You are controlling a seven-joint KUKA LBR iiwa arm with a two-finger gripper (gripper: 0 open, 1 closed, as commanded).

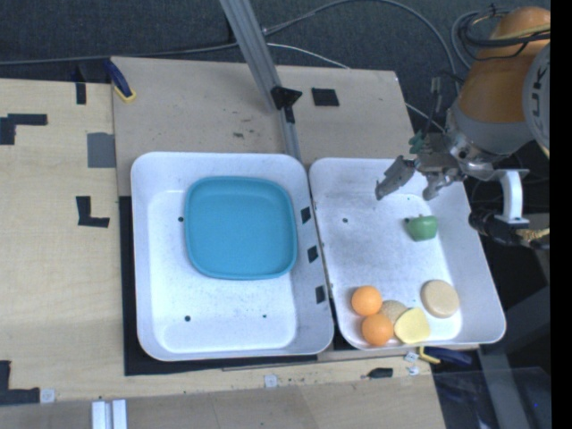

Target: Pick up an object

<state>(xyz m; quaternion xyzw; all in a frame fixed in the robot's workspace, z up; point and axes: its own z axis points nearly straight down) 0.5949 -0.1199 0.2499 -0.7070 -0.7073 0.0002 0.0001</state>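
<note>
My gripper [413, 185] hangs over the far part of the right bin [357, 239], its two fingers spread apart with nothing between them. A small green object [422, 228] lies just below and to the right of the fingertips, apart from them. At the bin's near end sit two orange balls [365, 300] [377, 329], a yellow round piece [412, 326] and a beige round piece [440, 298], with another beige piece [392, 310] partly hidden among them.
The left bin [161, 266] holds a blue square plate [239, 227]. A grey metal pole [259, 52] slants down to the gap between the bins. Cables loop behind the arm at the upper right.
</note>
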